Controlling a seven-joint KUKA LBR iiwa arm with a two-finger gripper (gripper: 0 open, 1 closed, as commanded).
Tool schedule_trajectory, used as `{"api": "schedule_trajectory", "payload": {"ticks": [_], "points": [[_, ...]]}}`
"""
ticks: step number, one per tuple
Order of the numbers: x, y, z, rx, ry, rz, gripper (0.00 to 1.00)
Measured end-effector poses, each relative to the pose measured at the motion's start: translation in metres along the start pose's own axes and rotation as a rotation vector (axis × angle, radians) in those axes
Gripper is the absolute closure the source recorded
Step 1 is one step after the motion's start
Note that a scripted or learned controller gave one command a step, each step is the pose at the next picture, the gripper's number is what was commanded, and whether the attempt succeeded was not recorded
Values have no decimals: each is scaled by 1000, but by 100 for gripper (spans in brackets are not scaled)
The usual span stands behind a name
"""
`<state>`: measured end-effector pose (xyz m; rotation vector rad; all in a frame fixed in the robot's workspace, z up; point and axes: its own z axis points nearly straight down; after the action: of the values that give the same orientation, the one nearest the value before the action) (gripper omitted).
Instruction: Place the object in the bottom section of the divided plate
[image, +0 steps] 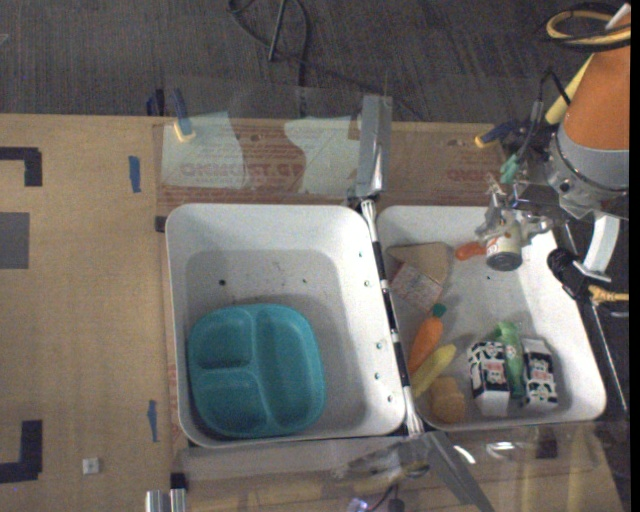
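1. We see the left bin (190, 260) holding the teal divided plate (256, 370), our landmark, low in its left half.
2. Right of the plate, the right bin (575, 330) holds the clutter.
3. The arm (598, 110) reaches in far up-right of the plate; we cannot tell the state of its gripper (503, 243), nor which object is meant.
4. Two cow-print cartons (512, 375) flank a green piece (510, 350).
5. Nearer the plate lie a carrot (427, 340), banana (434, 368) and brown lump (448, 400).

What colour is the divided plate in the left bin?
Teal; the plate shows clearly in the camera view.
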<state>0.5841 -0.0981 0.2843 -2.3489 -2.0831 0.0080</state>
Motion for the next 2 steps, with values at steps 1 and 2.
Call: {"api": "schedule_trajectory", "payload": {"ticks": [1, 2], "points": [[75, 46, 101, 4, 1, -137, 100], [135, 57, 103, 0, 0, -216, 100]]}}
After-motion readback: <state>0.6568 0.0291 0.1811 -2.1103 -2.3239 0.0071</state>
